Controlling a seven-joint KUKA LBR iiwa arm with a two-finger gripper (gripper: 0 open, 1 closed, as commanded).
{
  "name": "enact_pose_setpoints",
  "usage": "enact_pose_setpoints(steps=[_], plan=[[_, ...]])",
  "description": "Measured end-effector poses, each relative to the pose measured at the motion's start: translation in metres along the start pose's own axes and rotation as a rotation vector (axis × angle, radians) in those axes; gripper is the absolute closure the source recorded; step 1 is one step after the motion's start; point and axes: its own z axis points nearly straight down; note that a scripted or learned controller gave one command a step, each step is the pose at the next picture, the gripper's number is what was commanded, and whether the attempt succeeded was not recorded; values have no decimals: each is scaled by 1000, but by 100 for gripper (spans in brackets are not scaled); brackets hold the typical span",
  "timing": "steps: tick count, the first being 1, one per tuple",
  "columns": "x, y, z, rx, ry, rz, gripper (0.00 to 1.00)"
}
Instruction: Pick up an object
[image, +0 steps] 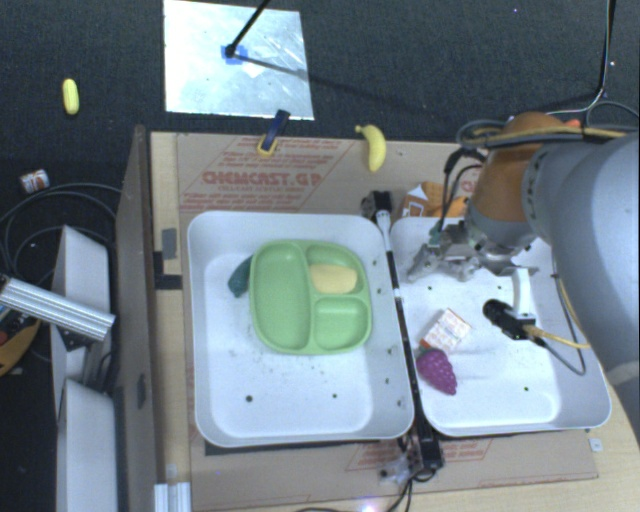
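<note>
In the left bin (215, 400) sits a green divided plate (308, 298) holding something yellow. Red lettering on the cardboard (262, 178) above is too blurred to read. In the right bin (560, 400), purple grapes (437, 369) look light, bumpy; I'd pinch them across the middle. The end effector (430, 262) hovers nearby with its jaws spread.

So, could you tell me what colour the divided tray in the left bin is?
Light green; the divided tray shows in the camera view.
</note>
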Motion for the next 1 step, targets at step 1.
enact_pose_setpoints(steps=[1], plan=[[-29, 25, -18, -9, -1, 1, 0]])
